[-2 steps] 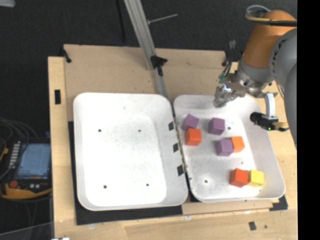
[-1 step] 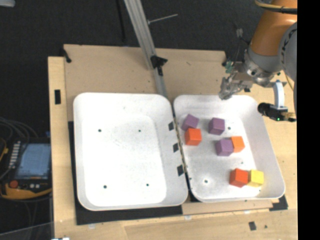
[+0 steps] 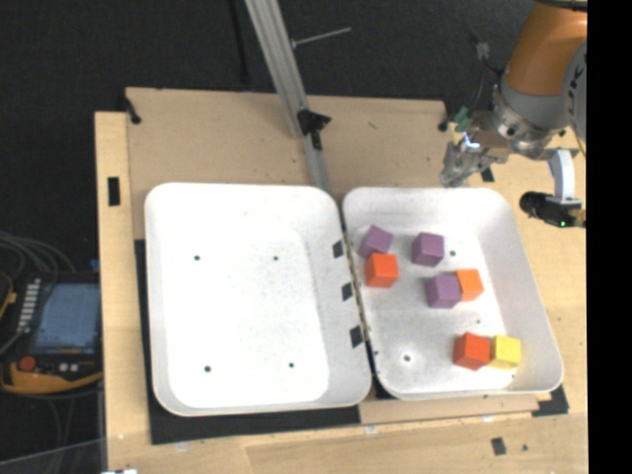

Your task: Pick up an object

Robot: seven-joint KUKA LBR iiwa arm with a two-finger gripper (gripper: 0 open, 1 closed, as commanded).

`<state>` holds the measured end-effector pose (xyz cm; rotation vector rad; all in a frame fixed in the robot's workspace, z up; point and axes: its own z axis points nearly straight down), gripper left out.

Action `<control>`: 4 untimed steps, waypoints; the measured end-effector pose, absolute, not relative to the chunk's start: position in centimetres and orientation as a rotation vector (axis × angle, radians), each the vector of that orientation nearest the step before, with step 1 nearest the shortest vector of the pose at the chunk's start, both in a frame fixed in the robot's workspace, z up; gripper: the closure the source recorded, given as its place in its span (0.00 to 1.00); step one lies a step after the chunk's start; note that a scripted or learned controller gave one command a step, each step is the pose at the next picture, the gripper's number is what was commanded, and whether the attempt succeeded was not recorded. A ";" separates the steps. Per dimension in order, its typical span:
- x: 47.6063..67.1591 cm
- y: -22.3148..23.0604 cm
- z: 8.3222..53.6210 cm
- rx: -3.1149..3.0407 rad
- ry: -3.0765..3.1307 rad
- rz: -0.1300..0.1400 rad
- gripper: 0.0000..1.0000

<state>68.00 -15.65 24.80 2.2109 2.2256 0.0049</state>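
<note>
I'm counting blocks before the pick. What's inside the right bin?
The right bin holds seven blocks: three purple, three orange, one yellow. Touching pairs partly cover each other's sides.

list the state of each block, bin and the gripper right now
purple blocks: three, loose in right bin
orange blocks: three, loose, one touching the yellow
yellow block: resting by near rim
right bin: holds all blocks
gripper: raised above right bin's far edge
</note>
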 end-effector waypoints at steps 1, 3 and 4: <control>66.5 -11.2 25.3 2.215 2.227 0.002 1.00; 64.0 0.0 23.9 2.215 2.230 0.000 1.00; 63.2 4.2 24.2 2.215 2.231 0.000 1.00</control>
